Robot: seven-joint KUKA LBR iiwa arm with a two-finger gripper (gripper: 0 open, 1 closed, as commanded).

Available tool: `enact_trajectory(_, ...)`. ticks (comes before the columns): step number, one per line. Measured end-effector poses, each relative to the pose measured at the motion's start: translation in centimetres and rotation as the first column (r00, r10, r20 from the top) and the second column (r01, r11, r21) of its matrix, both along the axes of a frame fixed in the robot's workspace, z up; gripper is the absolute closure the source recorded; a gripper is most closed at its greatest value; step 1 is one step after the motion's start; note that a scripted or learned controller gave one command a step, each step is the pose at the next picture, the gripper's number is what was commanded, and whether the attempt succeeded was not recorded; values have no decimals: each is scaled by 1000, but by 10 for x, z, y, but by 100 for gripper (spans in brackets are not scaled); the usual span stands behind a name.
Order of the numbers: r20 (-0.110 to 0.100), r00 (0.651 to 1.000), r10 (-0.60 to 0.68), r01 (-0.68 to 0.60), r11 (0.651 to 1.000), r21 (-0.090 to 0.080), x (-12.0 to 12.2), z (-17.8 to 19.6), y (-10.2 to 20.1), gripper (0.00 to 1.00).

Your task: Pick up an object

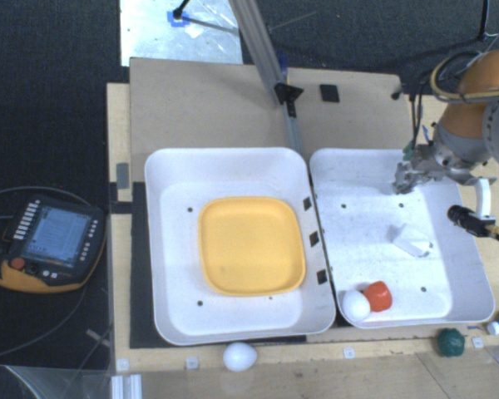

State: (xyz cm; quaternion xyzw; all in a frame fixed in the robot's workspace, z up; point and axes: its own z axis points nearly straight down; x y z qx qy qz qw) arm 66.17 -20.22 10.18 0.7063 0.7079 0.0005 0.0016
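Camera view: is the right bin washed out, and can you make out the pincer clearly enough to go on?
Camera view: the right bin is bright but not blown out, and the red cup and white egg read clearly against it; the small white piece nearly blends into the floor, marked mainly by its shadow; the pincer is small and soft, its state unclear.

The arm comes in from the right edge of the view, its orange band bulging at the upper right with grey casing just below it. From there the wrist bends down and to the left, ending in the gripper, which hangs low and points leftward; dark cables loop around the orange band
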Motion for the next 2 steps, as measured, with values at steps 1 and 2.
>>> enact_trajectory(1, 3, 1000, -1, 1, 1000, 0, -2, 59, 7, 100)
enact_trajectory(2, 3, 1000, -1, 1, 1000, 0, 7, 120, 7, 100)
